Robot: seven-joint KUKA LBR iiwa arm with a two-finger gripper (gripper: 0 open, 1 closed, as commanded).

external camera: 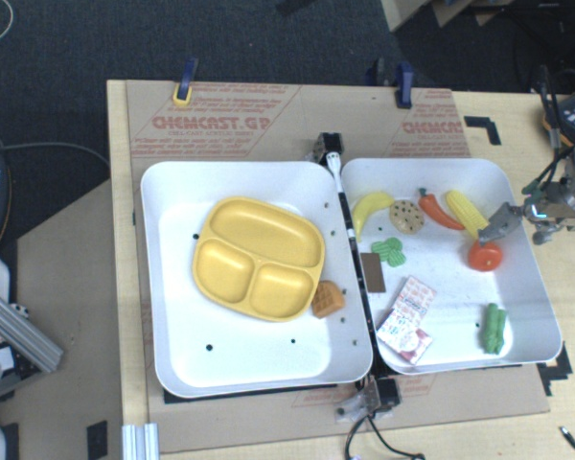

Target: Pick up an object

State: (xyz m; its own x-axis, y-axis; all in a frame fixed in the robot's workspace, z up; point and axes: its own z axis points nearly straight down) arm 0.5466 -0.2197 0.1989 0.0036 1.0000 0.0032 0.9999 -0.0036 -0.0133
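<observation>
The right bin (532, 286) holds small toy foods: a yellow banana (369, 209), a speckled cookie (405, 217), a red pepper (441, 212), a corn cob (467, 212), a red tomato (485, 255), green broccoli (390, 251), a brown bar (373, 271), a white and pink packet (407, 319) and a green pickle (494, 329). My gripper (516, 218) comes in low from the right edge. Its grey tip is just above and right of the tomato, beside the corn cob. Nothing is visibly held in it.
The left bin (172, 333) holds a yellow divided plate (259, 259) with a brown toy piece (328, 299) at its lower right corner. A black rail (348, 228) runs between the bins. Clamps sit on the bench's far edge.
</observation>
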